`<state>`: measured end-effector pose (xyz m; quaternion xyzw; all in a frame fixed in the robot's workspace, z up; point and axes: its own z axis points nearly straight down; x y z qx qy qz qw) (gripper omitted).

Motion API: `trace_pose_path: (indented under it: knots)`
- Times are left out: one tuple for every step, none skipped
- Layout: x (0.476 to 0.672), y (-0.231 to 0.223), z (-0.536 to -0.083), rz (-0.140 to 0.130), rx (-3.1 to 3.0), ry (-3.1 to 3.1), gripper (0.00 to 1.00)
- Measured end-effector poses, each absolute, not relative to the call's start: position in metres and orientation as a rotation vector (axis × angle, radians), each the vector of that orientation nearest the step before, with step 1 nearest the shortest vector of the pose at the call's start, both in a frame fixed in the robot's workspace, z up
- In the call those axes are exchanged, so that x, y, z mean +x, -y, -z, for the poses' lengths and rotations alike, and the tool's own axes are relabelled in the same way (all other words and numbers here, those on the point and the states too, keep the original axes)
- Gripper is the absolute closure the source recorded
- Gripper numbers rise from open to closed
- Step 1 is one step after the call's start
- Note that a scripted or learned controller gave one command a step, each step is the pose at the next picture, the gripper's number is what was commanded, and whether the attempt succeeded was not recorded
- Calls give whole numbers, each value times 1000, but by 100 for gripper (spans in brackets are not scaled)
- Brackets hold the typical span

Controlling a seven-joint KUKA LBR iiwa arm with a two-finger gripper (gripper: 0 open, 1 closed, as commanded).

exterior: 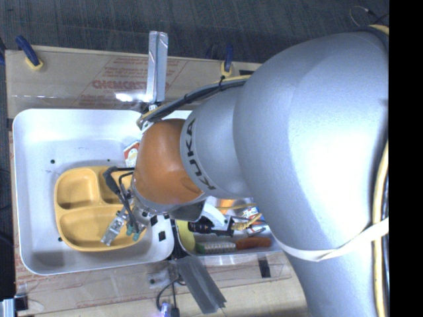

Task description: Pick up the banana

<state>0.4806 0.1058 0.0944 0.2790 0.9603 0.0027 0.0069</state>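
Note:
My gripper hangs low over the near right corner of a yellow divided tray that lies in the left bin. The wrist with its orange band rises just right of it and covers the tray's right edge. The grey arm hides most of the right bin. In the strip of that bin that shows lie several small items, among them a dark red one and a white one. Nothing in view reads clearly as a banana.
A metal upright post stands behind the left bin, against a cardboard backing held by blue clamps. A small orange and white object lies by the wrist, behind the tray. A grey bracket juts out at the bench front.

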Motion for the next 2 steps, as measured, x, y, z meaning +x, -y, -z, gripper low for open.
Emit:
trace_pose_path:
  knots:
    - [484,-104,-105,-8,868,-2996,100]
    - [510,-186,-167,1,950,-2997,100]
